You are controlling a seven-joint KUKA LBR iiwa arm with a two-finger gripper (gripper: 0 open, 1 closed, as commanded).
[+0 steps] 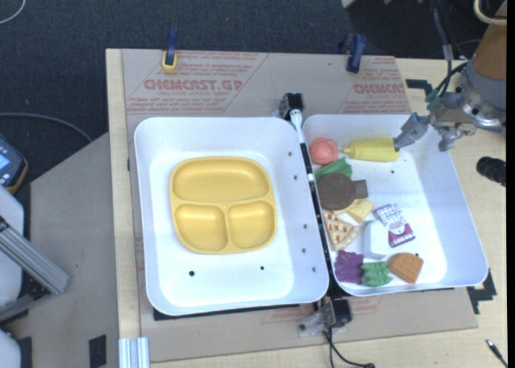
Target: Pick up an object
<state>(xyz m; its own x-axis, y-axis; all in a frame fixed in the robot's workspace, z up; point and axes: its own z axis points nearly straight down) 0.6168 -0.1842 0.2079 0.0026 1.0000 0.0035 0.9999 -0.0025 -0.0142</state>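
Above the right bin (459, 189), the tool (426, 134) hovers open.

The open tool (428, 134) hangs over the right bin (459, 189), just beside a yellow corn cob (371, 150).

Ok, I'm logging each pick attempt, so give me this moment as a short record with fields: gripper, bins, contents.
gripper: gripper open, over the right bin's far right corner, holding nothing
nearest item: yellow corn cob, just left of the fingers
left bin: left bin holds a yellow divided plate
right bin: right bin holds toy food along its left side
other items: pink ball, brown patty, purple grapes, orange biscuit
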